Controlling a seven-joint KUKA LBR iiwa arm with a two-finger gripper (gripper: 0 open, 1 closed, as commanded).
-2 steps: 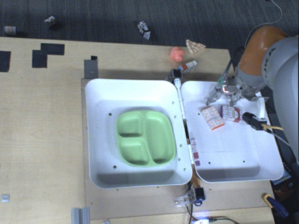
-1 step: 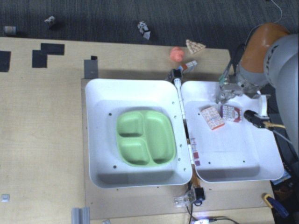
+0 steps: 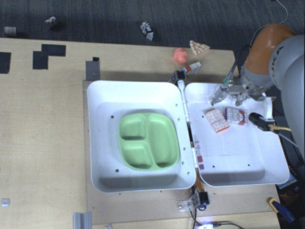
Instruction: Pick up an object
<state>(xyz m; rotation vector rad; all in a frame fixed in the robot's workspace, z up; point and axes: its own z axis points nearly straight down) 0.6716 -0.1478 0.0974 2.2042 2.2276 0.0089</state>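
I see the gripper (image 3: 232, 93) low over the far side of the right bin (image 3: 238, 168), fingers spread apart with nothing between them. Two small red-and-white packets (image 3: 216, 120) (image 3: 235, 115) lie side by side on the bin floor, just in front of the fingertips, not touching them. The left bin (image 3: 97, 142) holds a green divided tray (image 3: 148, 141), flat.

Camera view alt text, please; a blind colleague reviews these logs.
The arm's pincer hovers at the back of the right bin, above two small red-and-white packets. The left bin holds a green divided tray.
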